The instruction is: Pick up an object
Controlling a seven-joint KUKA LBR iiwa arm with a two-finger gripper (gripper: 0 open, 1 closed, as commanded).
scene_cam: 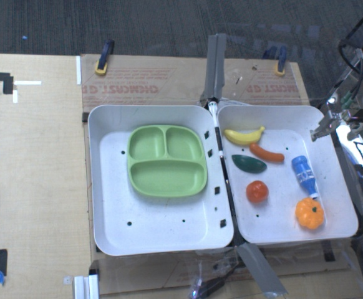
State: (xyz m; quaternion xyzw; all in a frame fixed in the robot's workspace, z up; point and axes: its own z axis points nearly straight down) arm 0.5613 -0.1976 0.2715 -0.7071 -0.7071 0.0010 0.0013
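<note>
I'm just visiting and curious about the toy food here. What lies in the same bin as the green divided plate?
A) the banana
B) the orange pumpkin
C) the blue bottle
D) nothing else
D: the green divided plate lies alone in the left bin, while the banana, blue bottle and orange pumpkin all lie in the right bin.

Arm at the far right edge, hand (329, 122) raised, fingers pointing left
</note>
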